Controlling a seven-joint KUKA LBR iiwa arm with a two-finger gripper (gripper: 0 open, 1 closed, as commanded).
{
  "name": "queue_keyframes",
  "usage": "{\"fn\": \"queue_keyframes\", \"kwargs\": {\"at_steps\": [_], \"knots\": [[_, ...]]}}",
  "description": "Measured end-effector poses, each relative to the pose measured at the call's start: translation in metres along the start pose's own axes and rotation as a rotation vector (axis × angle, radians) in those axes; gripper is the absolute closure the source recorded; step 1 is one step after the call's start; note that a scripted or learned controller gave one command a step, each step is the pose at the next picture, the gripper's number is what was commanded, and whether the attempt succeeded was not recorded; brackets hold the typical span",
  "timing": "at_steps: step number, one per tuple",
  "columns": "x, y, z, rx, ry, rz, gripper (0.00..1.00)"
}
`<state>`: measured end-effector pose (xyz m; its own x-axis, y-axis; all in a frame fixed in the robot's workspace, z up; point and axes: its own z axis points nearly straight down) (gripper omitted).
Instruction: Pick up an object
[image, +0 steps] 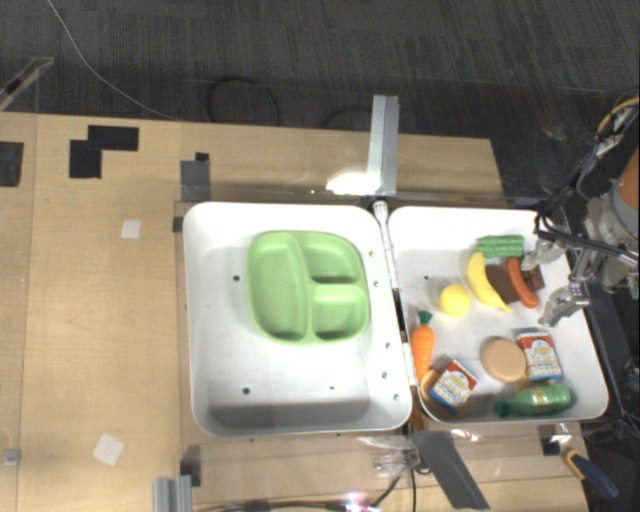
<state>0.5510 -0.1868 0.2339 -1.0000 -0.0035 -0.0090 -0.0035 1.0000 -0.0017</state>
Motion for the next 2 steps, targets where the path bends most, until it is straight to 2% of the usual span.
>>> {"fn": "queue_keyframes", "kwargs": {"at_steps": [1, 2], "knots": [[0.018, -0.018, 0.077, -0.002, 0.007, 0.06, 0.0], [0.031, -0.019, 0.138, 0.004, -0.016, 0.076, 0.0]]}}
